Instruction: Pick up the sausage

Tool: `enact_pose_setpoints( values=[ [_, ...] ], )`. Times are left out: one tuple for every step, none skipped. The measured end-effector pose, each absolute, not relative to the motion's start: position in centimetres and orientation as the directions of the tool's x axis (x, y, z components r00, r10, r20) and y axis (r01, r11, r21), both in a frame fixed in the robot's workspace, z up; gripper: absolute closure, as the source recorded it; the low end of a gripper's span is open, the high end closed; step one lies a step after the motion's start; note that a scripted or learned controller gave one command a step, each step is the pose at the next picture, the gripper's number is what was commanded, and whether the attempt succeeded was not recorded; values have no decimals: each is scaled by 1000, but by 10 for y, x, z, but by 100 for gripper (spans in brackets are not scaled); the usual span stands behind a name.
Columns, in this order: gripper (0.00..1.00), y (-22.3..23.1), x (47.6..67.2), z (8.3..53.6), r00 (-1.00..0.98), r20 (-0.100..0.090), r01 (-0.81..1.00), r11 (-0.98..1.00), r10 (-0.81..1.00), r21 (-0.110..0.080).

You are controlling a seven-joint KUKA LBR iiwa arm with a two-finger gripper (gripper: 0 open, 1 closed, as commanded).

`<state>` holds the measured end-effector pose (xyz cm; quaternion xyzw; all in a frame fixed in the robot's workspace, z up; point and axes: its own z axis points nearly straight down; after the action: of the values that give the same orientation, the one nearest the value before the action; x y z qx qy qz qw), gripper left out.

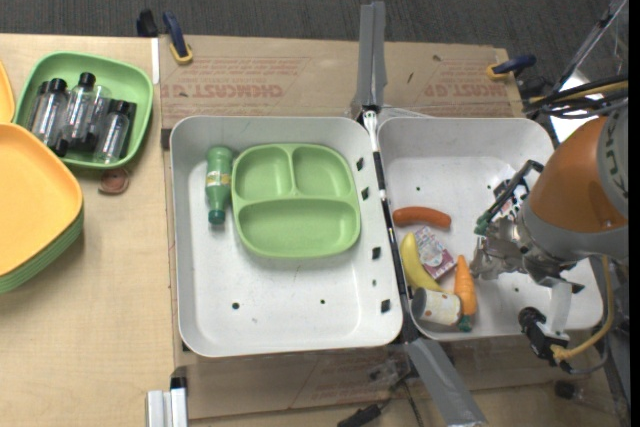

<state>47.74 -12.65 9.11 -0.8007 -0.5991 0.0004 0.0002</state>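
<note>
The sausage (421, 216), orange-red and slightly curved, lies on the floor of the right bin (450, 150) near its left wall. My gripper (489, 253) hangs over the right half of the same bin, right of the sausage and a little nearer the front, apart from it. The grey arm with its orange band (585, 185) comes in from the right edge and covers that bin's right side.
Just in front of the sausage lie a banana (414, 265), a pink packet (434, 253), a carrot (464, 283) and a white cup (440, 311). The left bin (200, 295) holds a green divided plate (295, 198) and a green bottle (217, 183).
</note>
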Motion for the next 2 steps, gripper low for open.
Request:
enact_pose_setpoints(
  values=[
    [100, -203, 476, 91, 386, -2, 923, -386, 923, -2],
    [100, -112, 477, 132, 696, -3, 718, -696, 718, -3]
  ],
)
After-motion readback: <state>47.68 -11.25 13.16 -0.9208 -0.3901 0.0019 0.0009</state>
